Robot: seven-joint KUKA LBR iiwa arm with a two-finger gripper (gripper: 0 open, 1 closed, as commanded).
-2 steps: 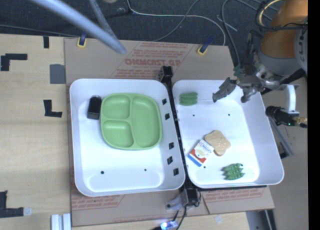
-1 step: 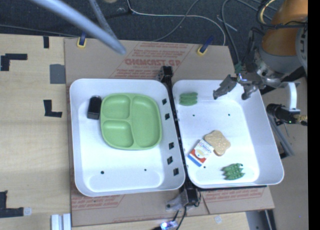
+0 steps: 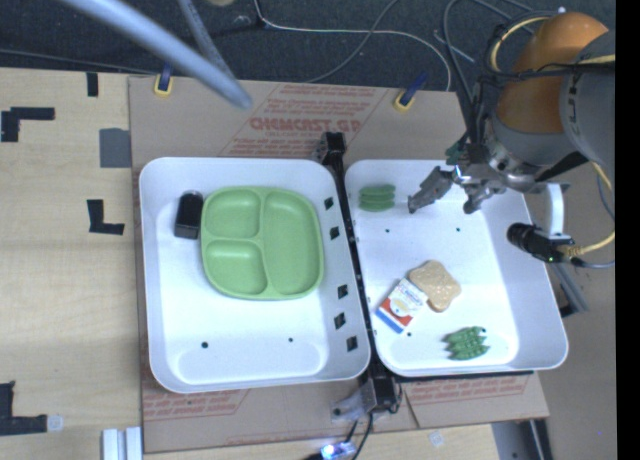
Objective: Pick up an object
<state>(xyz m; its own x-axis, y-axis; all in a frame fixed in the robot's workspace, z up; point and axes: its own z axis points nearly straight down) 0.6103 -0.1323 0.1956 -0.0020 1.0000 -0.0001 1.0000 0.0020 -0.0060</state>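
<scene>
Objects available for picking lie in the two white bins. The right bin (image 3: pixel 520 278) contains four items. A round green ridged piece (image 3: pixel 376 197) lies at the far left corner, close to the divider between the bins. A tan bread-shaped piece (image 3: pixel 435 285) sits near the middle of the bin floor, touching a small white carton with red and blue print (image 3: pixel 398 306) just to its left and nearer. A dark green pod-shaped piece (image 3: pixel 466 342) lies close to the near wall, well apart from the others.

The left bin (image 3: pixel 160 278) contains a light green three-compartment plate (image 3: pixel 263 242), lying flat in the centre. A small black block (image 3: pixel 188 214) rests just beside the plate's left edge.

The gripper (image 3: pixel 447 194) is positioned over the far part of the right bin, to the right of the round green ridged piece and apart from it. Its two fingers are spread wide, with nothing between them. The grey arm with orange band (image 3: pixel 545 78) extends from the far right. Both bins rest on a brown cardboard sheet (image 3: pixel 300 113) on the wooden bench (image 3: pixel 60 278).
</scene>
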